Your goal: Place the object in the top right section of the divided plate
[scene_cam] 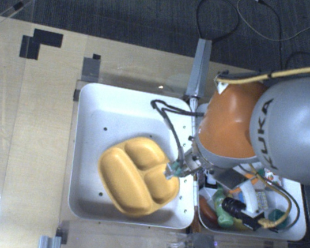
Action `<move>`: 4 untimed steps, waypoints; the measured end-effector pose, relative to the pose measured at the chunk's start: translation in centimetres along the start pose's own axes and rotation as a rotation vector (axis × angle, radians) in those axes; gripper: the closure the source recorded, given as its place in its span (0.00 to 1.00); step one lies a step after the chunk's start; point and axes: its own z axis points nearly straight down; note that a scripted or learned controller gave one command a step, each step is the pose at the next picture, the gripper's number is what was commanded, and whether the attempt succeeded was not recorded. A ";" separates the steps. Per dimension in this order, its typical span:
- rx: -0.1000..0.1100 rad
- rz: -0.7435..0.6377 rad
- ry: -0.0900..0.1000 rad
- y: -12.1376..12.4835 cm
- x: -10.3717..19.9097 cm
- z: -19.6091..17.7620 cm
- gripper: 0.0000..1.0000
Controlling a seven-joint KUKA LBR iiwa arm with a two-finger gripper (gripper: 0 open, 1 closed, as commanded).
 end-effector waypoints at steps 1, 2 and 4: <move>-0.040 -0.002 -0.016 3.6 3.3 8.3 1.00; -0.033 0.043 -0.017 10.1 4.7 9.5 1.00; 0.051 -0.130 0.011 14.9 2.2 9.4 1.00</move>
